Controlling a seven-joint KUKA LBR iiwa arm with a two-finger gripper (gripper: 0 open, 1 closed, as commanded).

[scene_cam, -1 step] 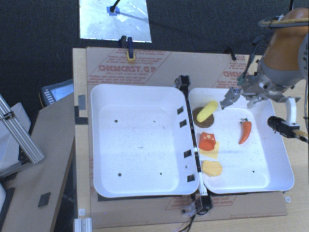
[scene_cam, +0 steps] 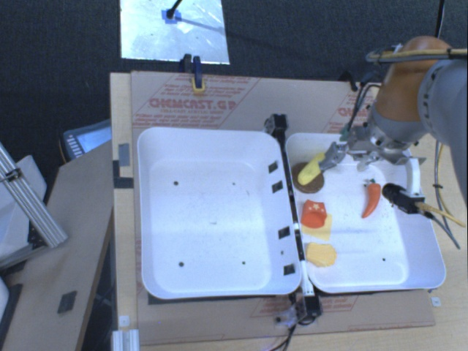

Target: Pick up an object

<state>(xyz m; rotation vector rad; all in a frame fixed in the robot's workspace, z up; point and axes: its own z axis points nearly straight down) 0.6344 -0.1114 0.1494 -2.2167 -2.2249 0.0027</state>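
The right bin (scene_cam: 428, 268) holds several small items. A yellow banana-like piece (scene_cam: 310, 170) lies across a brown disc (scene_cam: 311, 182) near the bin's left wall. Below it, a red toy (scene_cam: 314, 213) rests on a pale yellow slab (scene_cam: 324, 229). A yellow lump (scene_cam: 321, 254) lies nearer the front. An orange-red chilli (scene_cam: 371, 199) lies in the middle of the bin. My gripper (scene_cam: 338, 154) is low in the back of the right bin, its grey tip at the upper end of the yellow piece. Nothing is visibly lifted.
The left bin (scene_cam: 212, 210) sits beside the right one, with a black clip strip (scene_cam: 289, 203) along the shared edge. A black connector with yellow cables (scene_cam: 404, 197) hangs off the arm over the right bin's right side. A yellow clamp (scene_cam: 197, 79) sits at the bench's back edge.
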